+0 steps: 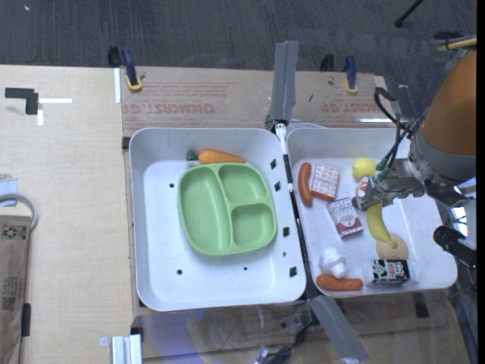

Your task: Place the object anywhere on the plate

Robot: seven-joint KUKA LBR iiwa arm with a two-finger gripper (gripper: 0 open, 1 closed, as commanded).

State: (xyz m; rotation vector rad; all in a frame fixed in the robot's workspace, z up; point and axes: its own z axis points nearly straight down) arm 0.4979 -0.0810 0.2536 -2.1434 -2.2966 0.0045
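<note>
arm in from right, orange band up top | gripper (374, 196) low over right bin

Green plate (226, 207), orange carrot (220, 157), yellow banana (377, 224), white bins (151, 226), red sausage (305, 183)

Two blue clamps (130, 70) are pinning a cardboard sheet (198, 97) behind the bins, while a brown paper bag (14, 268) is lying at the bench's left edge
</note>
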